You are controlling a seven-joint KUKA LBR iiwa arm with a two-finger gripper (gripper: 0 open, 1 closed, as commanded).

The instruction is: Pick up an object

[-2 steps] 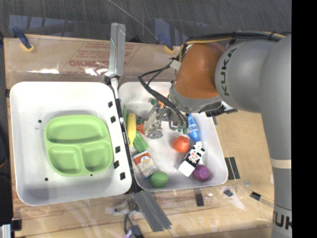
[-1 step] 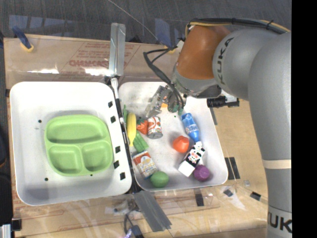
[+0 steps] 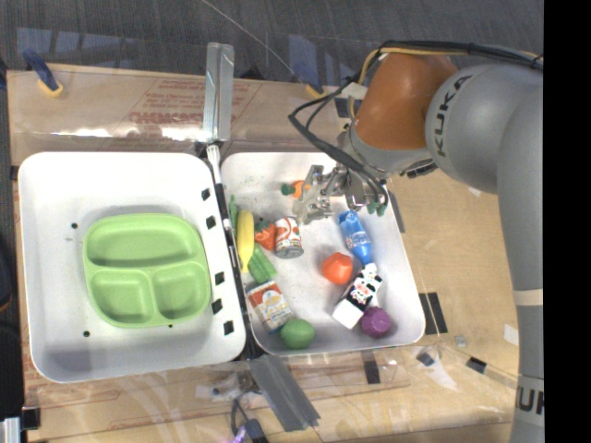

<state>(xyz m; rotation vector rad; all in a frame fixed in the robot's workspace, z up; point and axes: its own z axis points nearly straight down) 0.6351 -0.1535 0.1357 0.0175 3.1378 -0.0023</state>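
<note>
The right bin (image 3: 400, 247) holds several small items: a blue bottle (image 3: 355, 234), an orange-red ball (image 3: 337, 268), a red and white can (image 3: 288, 238), a yellow banana (image 3: 245, 236), a green pepper-like piece (image 3: 261, 267), a snack box (image 3: 270, 305), a green lime (image 3: 297, 333), a black and white carton (image 3: 358, 296) and a purple ball (image 3: 375, 322). My gripper (image 3: 319, 197) hangs over the upper part of this bin, just above the can and left of the blue bottle. A small orange item (image 3: 294, 189) lies by its left side. Nothing shows between its fingers.
The left bin (image 3: 46, 340) carries a light green divided tray (image 3: 146, 268). A black clip divider (image 3: 222, 247) runs between the two bins. The grey arm (image 3: 480, 109) with its orange band crosses the upper right. Cables loop above the right bin.
</note>
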